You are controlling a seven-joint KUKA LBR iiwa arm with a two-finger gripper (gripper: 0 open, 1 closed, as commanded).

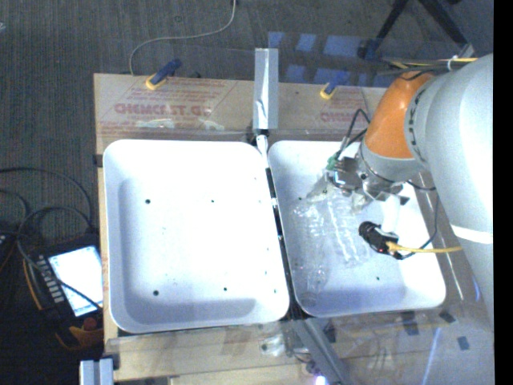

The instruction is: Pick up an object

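I see my claw (pixel 346 176) low in the right white bin (pixel 417 291), the clear crinkly plastic thing (pixel 329 231) lying just below it, but I cannot tell its grip.

Grey arm reaching from the right, orange-banded wrist bent down

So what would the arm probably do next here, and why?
Probably go straight down a little. The gripper is over the right bin, right above a crumpled clear plastic item lying on the bin floor. Whether anything is between its fingers can't be told from this view, so a short descent onto the plastic seems the sensible next step before any lift.
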